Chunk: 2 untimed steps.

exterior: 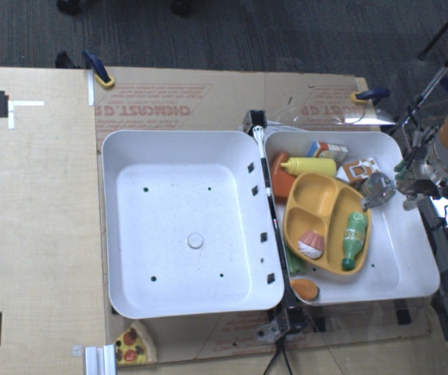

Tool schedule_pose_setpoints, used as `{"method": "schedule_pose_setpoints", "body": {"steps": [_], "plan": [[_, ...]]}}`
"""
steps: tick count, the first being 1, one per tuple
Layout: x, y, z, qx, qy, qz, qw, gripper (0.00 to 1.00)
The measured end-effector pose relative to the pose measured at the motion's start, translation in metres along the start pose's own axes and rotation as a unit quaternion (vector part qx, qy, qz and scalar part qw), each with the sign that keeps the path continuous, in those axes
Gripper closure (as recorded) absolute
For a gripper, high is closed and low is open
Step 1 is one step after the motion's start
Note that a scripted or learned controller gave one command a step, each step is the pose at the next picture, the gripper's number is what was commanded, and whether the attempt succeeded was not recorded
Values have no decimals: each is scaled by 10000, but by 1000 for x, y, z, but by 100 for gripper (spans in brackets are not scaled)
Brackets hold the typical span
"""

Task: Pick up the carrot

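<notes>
Bins number two, side by side on the bench: the left bin (122, 209) holds one small round disc (195, 241) near its middle, and the right bin (399, 268) holds the clutter. Inside it lie one yellow divided tray (324, 201), one green bottle (353, 241) in the tray's right compartment, one yellow mustard bottle (310, 166) by the far edge, and one orange carrot (306, 289) at the near left corner, just outside the tray. The gripper (380, 190) hangs over the tray's far right rim; how wide it stands I cannot tell.
</notes>
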<state>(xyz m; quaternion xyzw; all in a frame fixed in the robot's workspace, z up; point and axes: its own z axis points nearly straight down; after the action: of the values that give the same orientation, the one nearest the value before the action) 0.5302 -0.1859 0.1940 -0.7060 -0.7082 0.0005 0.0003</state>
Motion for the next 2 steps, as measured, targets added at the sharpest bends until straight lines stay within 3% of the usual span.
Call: {"method": "schedule_pose_setpoints", "body": {"steps": [1,2], "plan": [[20,38,87,-30,-24,155,9999,0],[34,-24,86,-296,-190,-1774,9835,0]]}}
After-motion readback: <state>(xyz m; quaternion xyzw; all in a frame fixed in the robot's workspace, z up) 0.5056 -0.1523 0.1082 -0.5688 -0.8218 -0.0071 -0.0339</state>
